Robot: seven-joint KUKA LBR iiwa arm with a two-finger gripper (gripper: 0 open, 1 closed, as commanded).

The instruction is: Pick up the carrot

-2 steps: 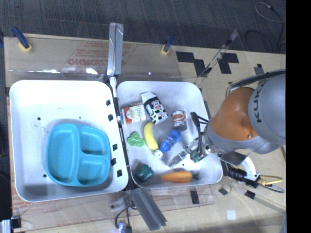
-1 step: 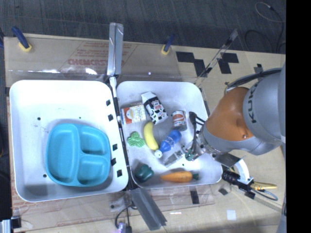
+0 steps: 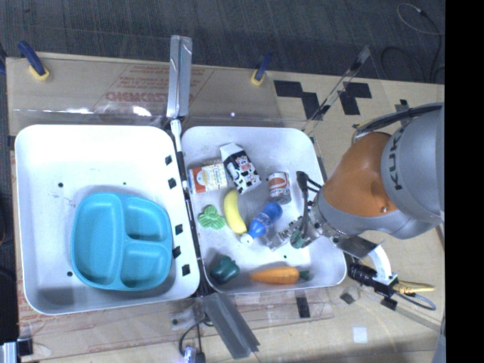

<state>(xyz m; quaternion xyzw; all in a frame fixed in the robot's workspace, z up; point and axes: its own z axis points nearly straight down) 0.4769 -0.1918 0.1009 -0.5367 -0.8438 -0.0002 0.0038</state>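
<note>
The orange carrot (image 3: 275, 276) with a green stem end lies flat along the front wall of the right bin (image 3: 327, 171), pointing left. My gripper (image 3: 292, 237) hangs low inside that bin, above and slightly right of the carrot and just right of a small blue bottle (image 3: 262, 221). It stands apart from the carrot, and nothing shows held in it. The grey and orange arm (image 3: 363, 187) reaches in over the bin's right wall.
The right bin also holds a banana (image 3: 234, 212), a green leafy toy (image 3: 212, 218), a dark green pepper (image 3: 223, 268), a cow-patterned carton (image 3: 240, 169), an orange box (image 3: 208, 178) and a small can (image 3: 278, 185). A blue divided plate (image 3: 121, 240) lies in the left bin (image 3: 45, 157).
</note>
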